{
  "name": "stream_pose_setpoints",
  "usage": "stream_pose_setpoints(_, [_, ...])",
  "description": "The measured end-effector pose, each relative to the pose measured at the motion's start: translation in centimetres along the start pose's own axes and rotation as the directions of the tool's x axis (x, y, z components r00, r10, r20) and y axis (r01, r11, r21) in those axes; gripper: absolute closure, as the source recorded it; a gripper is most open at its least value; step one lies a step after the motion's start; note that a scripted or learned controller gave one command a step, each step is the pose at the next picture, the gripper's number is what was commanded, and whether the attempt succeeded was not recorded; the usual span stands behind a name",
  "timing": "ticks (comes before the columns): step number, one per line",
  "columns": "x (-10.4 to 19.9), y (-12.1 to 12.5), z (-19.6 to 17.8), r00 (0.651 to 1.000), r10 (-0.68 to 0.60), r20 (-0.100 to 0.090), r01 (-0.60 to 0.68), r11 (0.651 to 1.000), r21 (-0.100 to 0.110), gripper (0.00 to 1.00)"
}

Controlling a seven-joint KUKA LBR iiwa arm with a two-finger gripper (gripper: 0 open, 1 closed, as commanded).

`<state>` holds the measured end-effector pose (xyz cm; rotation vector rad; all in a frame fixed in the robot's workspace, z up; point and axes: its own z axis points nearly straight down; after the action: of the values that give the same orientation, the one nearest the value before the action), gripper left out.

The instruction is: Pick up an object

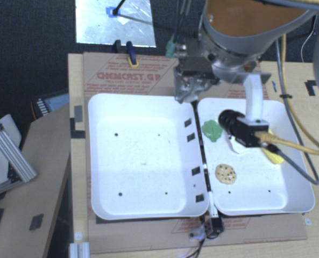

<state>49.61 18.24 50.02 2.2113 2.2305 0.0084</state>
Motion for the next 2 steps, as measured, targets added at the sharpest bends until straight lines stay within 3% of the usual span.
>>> stream_pose_setpoints(1, [5.4,9.9,-3.4,1.000,0.001,0.001,-0.001,1.000,-0.003,1.00])
stream_pose_setpoints(2, [2.9,8.9,10.2,1.000,0.010,0.008,-0.010,1.000,0.016,1.00])
